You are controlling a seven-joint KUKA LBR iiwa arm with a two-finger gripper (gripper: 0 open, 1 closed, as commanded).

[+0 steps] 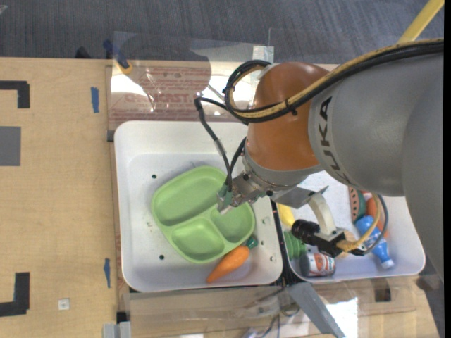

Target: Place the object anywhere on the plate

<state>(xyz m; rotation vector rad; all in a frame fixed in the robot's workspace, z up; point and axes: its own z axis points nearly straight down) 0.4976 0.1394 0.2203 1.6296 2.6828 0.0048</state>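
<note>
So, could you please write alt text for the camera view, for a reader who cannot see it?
A grey and orange arm reaches from the right, its gripper over a green divided plate in the left white bin. A toy carrot lies beside the plate's near edge, and the right bin holds a can and other small items.
</note>
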